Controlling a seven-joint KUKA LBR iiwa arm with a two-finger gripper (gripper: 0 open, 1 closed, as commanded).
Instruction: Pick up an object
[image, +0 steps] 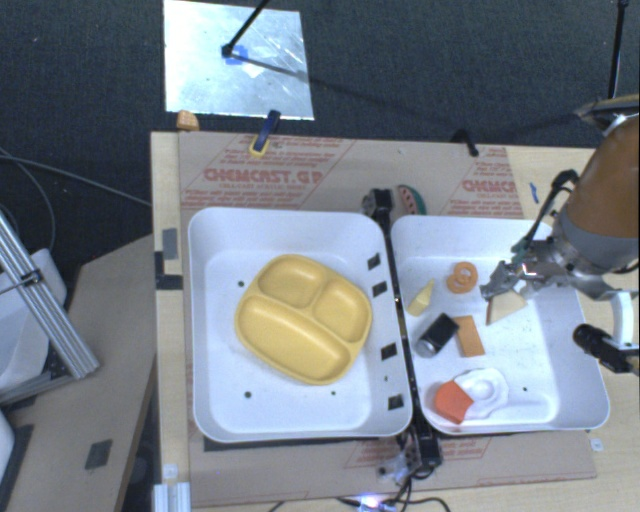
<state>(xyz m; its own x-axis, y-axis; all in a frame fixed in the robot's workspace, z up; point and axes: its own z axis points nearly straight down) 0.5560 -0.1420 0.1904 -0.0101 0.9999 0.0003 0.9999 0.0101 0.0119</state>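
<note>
1. Dark carpeted floor surrounds my counter (330, 170), a cardboard-topped board that carries two shallow white bins side by side. A shiny foil sheet (240, 55) lies on the floor at the upper left of the frame.
2. My jaws (508, 278) hang low over the right bin (575, 400), toward its upper right. They sit right at a pale tan wedge (507, 307). I cannot tell how far apart they stand, nor whether anything is caught between them.
3. By my reckoning the pick is not done. The wedge looks to be resting on the bin floor, and nothing appears lifted.
4. Close to my jaws, to their left, lies an orange ring (463, 277).
5. Further left and lower lie a small yellowish piece (423, 296), a black cylinder (437, 334) and an orange block (470, 337).
6. At the lower edge of this bin a red piece (452, 402) touches a white object (484, 388).
7. The ring is the nearest neighbour and could be nudged. The rest lie well apart from my jaws.
8. The left bin (215, 300) holds a yellow divided tray (303, 317), which is no obstacle to me.
</note>
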